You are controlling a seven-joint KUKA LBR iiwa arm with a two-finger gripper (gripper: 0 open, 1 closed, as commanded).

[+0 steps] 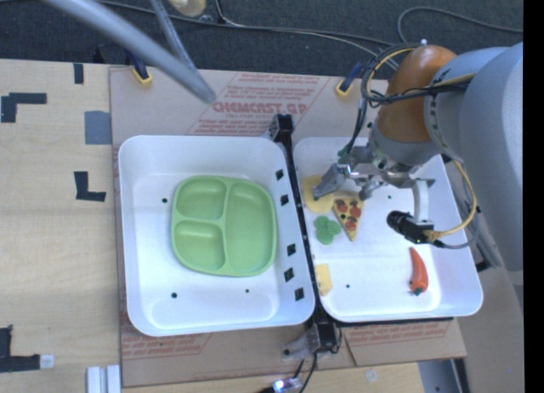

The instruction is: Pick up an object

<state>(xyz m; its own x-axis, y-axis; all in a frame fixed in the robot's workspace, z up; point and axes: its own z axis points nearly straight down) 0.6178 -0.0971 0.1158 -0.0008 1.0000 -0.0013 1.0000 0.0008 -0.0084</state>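
My gripper [350, 185] hangs over the left part of the right bin [450, 298], with its fingers spread apart and nothing between them. Just below it lies a pizza slice [347, 215] on the bin floor. A yellow flat piece [318, 195] sits left of the fingers, partly under them. A green broccoli-like piece [327, 229] lies below that. A red chili pepper [417, 270] rests toward the bin's right. A small yellow cheese block [323, 278] sits near the bin's left wall.
The left bin [136, 213] holds a green divided plate [224, 224]. A black divider [293, 213] runs between the bins. Cables [450, 230] loop from the wrist over the right bin. A grey pole [102, 17] crosses the top left.
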